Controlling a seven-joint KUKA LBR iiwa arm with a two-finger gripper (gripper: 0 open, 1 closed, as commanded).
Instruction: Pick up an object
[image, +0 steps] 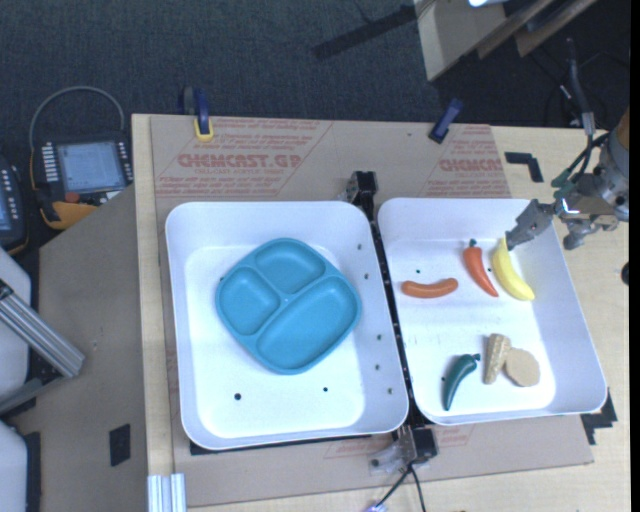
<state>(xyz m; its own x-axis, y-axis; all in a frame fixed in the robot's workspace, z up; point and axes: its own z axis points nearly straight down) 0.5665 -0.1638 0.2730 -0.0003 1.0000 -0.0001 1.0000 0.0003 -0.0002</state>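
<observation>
Target pick is most likely the banana (513, 277), since it lies closest to the gripper (524, 232). It sits in the right bin (570, 330), far-right part of the floor, lying flat, long axis running near-to-far with a slight curve. Looks like a small plastic toy: probably light, stiff, smooth skin, so it could slip or roll out of a pinch. Best hold is judged to be across the narrow middle, fingers closing over the short width, not along the length.

Just left of it, nearly touching, is an orange-red chili (480, 268), roughly parallel. That tight gap is the risk: a finger coming down on the left side may land on the chili or nudge both. Further left is a sausage (429, 288), lying crosswise, well clear. Nearer the camera in the same bin: a green pepper (459, 377), a tan stick-shaped piece (494, 358) and a round tan biscuit-like piece (522, 369) touching it.

Gripper hovers at the far-right edge of the right bin, just beyond the banana's far end, pointing down-left. Cannot tell from this angle if it is wide or narrow; nothing is seen held.

Left bin (200, 400) holds a blue divided plate (288, 304), centre, three compartments, with no items on it. The two bins sit side by side on a cardboard-covered bench (300, 160).
</observation>
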